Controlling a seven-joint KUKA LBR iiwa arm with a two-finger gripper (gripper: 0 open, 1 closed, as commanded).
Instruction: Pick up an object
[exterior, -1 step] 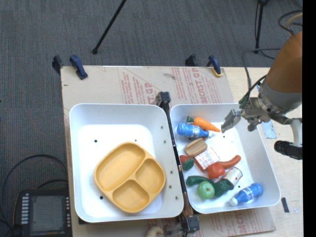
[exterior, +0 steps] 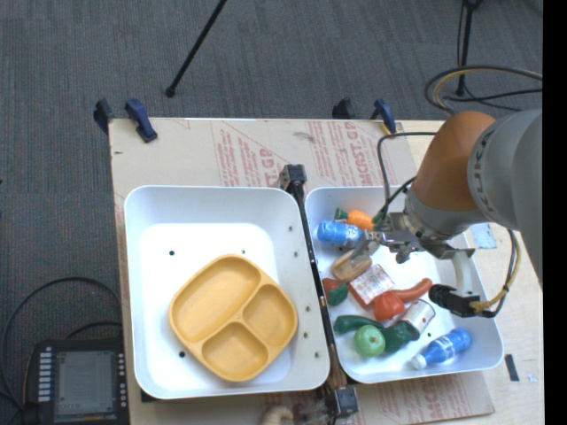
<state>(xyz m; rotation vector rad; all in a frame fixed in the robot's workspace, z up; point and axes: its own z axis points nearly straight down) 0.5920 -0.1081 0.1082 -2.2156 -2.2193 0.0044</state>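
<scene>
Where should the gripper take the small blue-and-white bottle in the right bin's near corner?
Take the small blue-and-white plastic bottle across the middle of its body, coming from straight above. It lies on its side, aslant, near the front right corner of the right white bin, with some bare floor around it. Closing across its narrow width looks best; the bin wall leaves little room for a sideways approach.

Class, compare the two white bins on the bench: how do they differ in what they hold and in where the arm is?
The left bin holds one yellow divided plate; the right bin holds many small things, among them a green apple and a blue bottle. The arm reaches over the right bin, not the left. Both are shallow, white, side by side.
</scene>
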